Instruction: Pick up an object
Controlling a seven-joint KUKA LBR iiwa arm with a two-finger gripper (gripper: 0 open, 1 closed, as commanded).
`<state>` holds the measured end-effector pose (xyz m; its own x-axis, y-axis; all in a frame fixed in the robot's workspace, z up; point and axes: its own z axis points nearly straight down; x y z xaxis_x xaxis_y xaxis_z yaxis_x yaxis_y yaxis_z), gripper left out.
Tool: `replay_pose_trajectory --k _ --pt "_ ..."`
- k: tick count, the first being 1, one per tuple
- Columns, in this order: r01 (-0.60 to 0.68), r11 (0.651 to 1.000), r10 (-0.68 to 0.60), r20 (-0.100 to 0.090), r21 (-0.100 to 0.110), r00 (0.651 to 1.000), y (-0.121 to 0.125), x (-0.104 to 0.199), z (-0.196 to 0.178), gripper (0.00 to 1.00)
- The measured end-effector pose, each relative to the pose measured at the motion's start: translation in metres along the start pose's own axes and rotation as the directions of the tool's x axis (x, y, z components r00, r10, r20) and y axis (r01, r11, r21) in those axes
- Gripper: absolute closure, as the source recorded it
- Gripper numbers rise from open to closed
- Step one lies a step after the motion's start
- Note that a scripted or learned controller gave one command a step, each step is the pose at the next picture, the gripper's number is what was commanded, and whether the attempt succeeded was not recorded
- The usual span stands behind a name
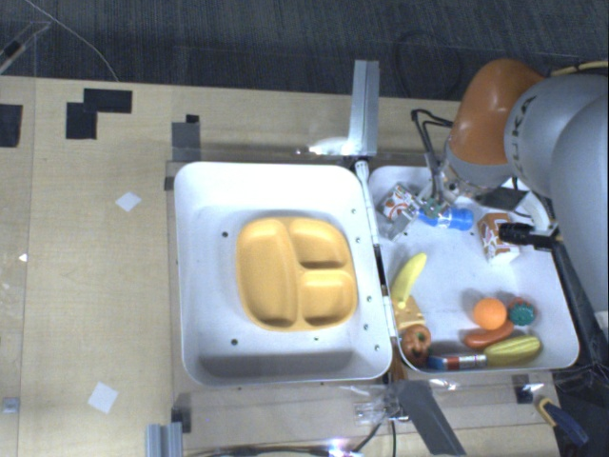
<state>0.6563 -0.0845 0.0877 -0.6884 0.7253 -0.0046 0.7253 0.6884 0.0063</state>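
Note:
The right bin point(561, 284) holds several small objects. A blue bottle-like item point(453, 219) lies near its back wall beside a crinkled white wrapper point(399, 204). My gripper point(440, 196) hangs low over the back of this bin, its tip right at the blue item's left end. The grey arm with its orange band point(492, 112) comes in from the right and hides the bin's far right corner. A yellow banana point(409, 276) lies by the bin's left wall. An orange ball point(490, 312) sits toward the front.
A brown and white packet point(495, 234) lies right of the blue item. Along the front are a red sausage shape point(487, 337), a yellow-green piece point(512, 349), a teal piece point(521, 313) and an orange-red fruit point(415, 339). The left bin point(200, 255) holds a yellow divided tray point(293, 272).

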Motion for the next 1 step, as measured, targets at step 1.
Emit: replay_pose_trajectory --k 1 --pt "-0.059 0.998 0.059 -0.015 0.010 0.998 0.0053 -0.0059 -0.0005 0.00"
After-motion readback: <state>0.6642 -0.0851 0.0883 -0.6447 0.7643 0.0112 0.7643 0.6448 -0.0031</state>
